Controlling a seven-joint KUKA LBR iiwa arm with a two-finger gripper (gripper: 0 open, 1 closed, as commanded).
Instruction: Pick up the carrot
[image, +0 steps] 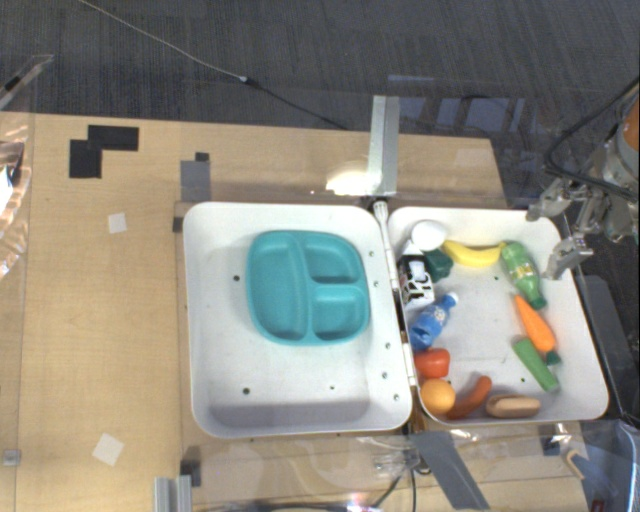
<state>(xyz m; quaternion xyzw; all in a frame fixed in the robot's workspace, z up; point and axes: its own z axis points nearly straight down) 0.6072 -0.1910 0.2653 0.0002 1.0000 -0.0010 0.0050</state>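
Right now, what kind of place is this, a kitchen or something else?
Probably a robot test bench, not a kitchen. Two white bins sit on a wooden table, one full of toy food like a carrot and a banana, with a robot's end effector beside them.

Light wooden bench (100, 330), two white bins (215, 300) side by side, black patches (100, 148)

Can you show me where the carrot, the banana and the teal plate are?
carrot (534, 324): camera view, middle of its orange body.
banana (472, 254): camera view, middle of its curve.
teal plate (278, 290): camera view, large left compartment.
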